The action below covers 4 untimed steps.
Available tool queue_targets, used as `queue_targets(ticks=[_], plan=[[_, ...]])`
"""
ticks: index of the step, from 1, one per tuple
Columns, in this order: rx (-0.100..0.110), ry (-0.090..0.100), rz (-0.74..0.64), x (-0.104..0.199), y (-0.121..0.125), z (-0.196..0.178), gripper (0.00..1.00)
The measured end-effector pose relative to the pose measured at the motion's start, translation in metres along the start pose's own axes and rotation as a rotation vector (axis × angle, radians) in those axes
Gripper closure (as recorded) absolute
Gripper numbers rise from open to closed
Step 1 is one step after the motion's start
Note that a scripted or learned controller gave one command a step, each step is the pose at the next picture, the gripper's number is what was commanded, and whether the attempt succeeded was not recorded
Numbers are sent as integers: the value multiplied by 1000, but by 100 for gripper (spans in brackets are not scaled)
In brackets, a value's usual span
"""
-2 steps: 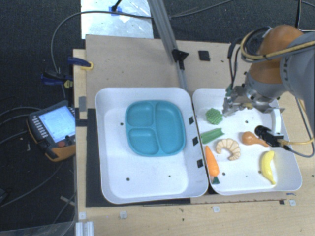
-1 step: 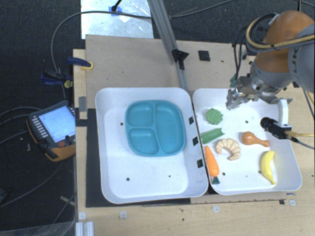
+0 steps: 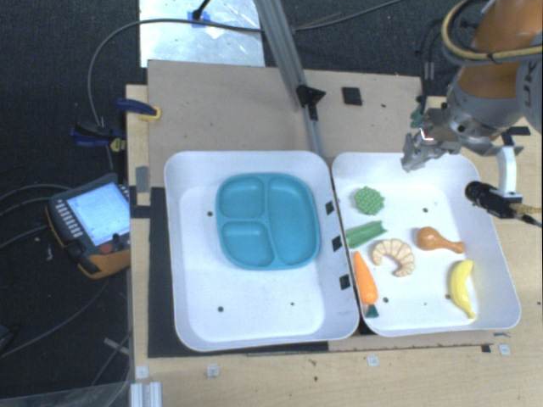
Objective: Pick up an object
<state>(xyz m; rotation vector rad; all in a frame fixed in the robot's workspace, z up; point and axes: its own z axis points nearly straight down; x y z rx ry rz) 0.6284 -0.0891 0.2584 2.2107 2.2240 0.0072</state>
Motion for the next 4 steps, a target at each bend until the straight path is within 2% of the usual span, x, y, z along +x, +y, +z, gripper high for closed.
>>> queue_targets(ticks=[2,3,4], plan=[[9,2,-4,92,-34,20,100],[7,4,-6,154,-39,18,100],[7,2,-3,196,-49,24,100]])
